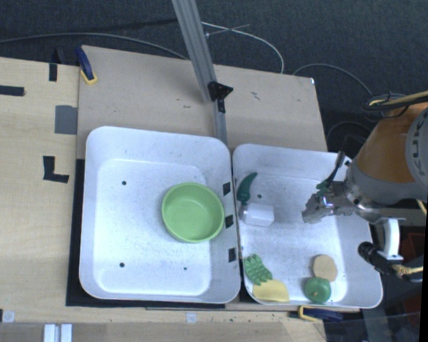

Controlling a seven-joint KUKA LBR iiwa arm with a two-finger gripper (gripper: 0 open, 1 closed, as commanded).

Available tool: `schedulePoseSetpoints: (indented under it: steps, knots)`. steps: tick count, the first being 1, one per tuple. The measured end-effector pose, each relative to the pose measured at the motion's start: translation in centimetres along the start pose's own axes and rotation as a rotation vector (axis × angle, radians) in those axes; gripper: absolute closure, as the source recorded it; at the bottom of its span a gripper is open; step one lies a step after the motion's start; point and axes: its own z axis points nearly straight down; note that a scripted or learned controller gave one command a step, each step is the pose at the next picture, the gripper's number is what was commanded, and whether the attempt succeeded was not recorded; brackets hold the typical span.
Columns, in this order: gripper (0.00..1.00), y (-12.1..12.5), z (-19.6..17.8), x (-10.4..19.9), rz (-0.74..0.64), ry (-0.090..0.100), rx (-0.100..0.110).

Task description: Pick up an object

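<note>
The arm (pixel 401 161) comes in from the right, its orange band bulking over the right bin's (pixel 295 161) far right corner. The gripper (pixel 319 208) hangs over the right side of that bin, above bare white floor, with nothing seen between its jaws; whether they stand apart or together I cannot tell from here.

The objects in the right bin lie scattered. A dark green curved piece (pixel 246 185) sits by the left wall, and just near of it rests a small white block (pixel 258 215). Along the near edge are a leafy green item (pixel 257 267), a yellow wedge (pixel 272 290) touching it, a round green ball (pixel 317 289), and a tan disc (pixel 325 266) just far of the ball. All lie well apart from the gripper.

In the left bin (pixel 113 152) sits a light green bowl (pixel 192 212), upright, towards its right side. Both bins rest on the pale wooden worktop (pixel 146 89).
</note>
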Motion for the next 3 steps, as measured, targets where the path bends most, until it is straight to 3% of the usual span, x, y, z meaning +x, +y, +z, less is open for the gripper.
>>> schedulePoseSetpoints:
  steps: [1,2,3]
  knots:
    - [1.0,0.2,-4.2,0.2,-0.002,0.0,0.0]
    - [1.0,0.3,-5.5,0.2,-0.001,0.001,0.002]
    - [1.0,-0.5,-6.7,5.5,-0.006,0.003,0.004]
